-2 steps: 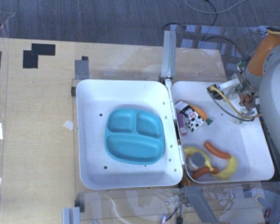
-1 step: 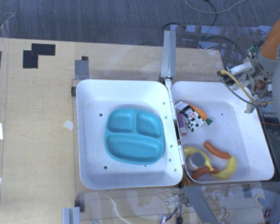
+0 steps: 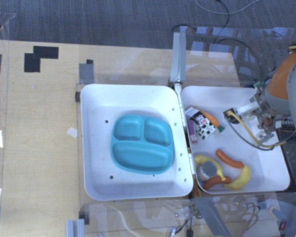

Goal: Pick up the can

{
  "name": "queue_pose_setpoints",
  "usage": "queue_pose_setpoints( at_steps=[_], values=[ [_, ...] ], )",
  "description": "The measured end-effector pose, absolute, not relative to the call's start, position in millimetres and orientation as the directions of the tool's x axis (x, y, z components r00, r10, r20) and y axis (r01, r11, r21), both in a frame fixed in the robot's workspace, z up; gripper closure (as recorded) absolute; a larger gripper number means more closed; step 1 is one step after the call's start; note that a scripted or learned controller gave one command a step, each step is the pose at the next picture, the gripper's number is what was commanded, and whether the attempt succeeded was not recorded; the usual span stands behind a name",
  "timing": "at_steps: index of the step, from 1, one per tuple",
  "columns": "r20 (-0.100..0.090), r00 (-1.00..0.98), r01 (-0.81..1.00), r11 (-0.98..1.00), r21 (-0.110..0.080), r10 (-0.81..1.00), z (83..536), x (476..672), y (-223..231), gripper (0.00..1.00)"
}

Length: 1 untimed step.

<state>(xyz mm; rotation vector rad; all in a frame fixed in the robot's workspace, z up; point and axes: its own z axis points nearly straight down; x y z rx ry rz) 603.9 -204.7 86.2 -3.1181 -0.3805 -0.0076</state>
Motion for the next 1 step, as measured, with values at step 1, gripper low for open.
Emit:
queue_pose_setpoints(
  at_steps=[1],
  values=[
    [0.005, 0.974, 0.226, -0.974, 0.001, 0.226, 86.5, 646.7, -204.0, 0.0]
  ],
)
